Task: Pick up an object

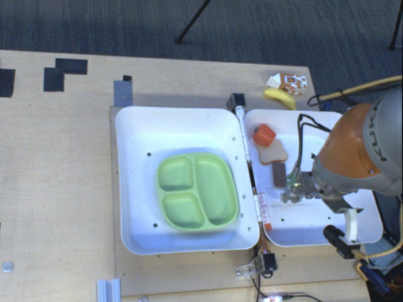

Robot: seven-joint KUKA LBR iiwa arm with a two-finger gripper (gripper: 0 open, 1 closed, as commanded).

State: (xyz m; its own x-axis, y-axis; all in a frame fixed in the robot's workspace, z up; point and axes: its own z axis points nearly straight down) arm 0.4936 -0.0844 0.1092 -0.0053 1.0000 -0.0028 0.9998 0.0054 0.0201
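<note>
Colours across the worktop (56, 187) and its two bins

Pale tan wood worktop with black square marks (65, 72) at its far left; two white bins, the left bin (135, 137) holding a light green divided plate (197, 190), the right bin (371, 222) an orange-red block (264, 134), a tan slab (273, 152) and a dark brown bar (279, 174); a yellow banana (279, 96) beyond; grey arm (384, 143) with orange band (343, 150)

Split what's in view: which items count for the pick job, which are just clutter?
Job:
- orange-red block, right bin
- tan slice-shaped piece, right bin
- dark brown bar, right bin
- tool, over the right white bin

Lying about:
- green three-compartment plastic tray, left white bin
- yellow banana-shaped toy, on the bench
</note>
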